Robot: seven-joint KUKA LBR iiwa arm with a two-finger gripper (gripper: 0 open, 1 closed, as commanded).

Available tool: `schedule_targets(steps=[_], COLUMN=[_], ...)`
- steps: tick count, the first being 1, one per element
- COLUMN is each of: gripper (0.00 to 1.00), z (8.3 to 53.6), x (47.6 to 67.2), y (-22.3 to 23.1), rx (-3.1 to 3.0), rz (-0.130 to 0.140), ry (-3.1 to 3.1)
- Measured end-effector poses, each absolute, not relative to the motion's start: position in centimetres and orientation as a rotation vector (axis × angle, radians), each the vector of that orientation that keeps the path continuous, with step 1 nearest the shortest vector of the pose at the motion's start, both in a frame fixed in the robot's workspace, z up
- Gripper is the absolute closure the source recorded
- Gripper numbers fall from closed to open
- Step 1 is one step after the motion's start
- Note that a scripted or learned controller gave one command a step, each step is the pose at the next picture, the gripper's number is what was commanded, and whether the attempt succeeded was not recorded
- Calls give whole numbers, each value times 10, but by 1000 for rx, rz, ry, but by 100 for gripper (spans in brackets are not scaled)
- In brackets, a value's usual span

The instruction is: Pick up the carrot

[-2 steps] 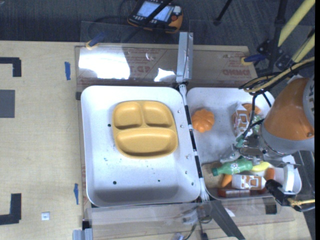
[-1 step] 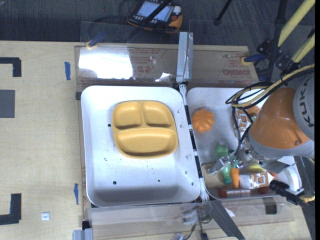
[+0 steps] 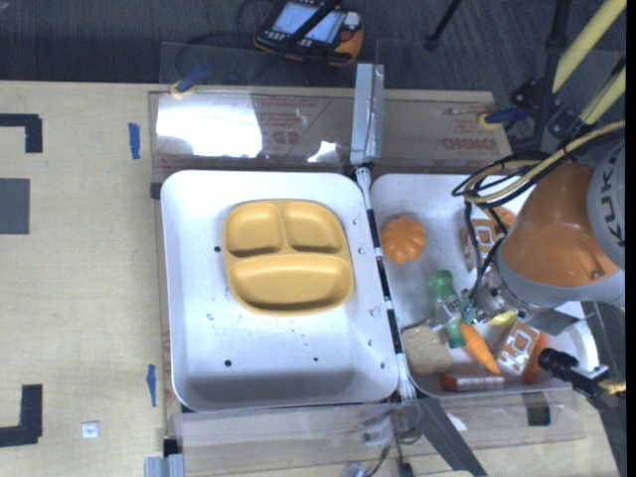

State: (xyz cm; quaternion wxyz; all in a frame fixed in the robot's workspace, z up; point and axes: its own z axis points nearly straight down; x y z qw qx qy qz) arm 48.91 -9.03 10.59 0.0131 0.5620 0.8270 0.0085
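The carrot (image 3: 480, 351), orange with a green top, lies slanted in the front part of the right bin (image 3: 437, 199). It rests among a clutter of small items. My gripper (image 3: 474, 306) hangs just above and behind the carrot's green end, under the arm's orange band (image 3: 556, 235). The arm's bulk hides much of the gripper.
An orange pumpkin-like toy (image 3: 403, 238) sits at the right bin's back left. A green item (image 3: 440, 286), a tan slice (image 3: 425, 344), a red marker (image 3: 473, 381) and printed packets (image 3: 517, 348) crowd the carrot. The left bin (image 3: 199, 366) holds a yellow divided plate (image 3: 288, 256).
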Motion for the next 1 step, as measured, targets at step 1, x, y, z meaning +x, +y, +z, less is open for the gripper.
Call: schedule_targets(steps=[1], gripper=[100], z=[185], x=[592], y=[-67], rx=[1999], rz=[0], ry=[2422])
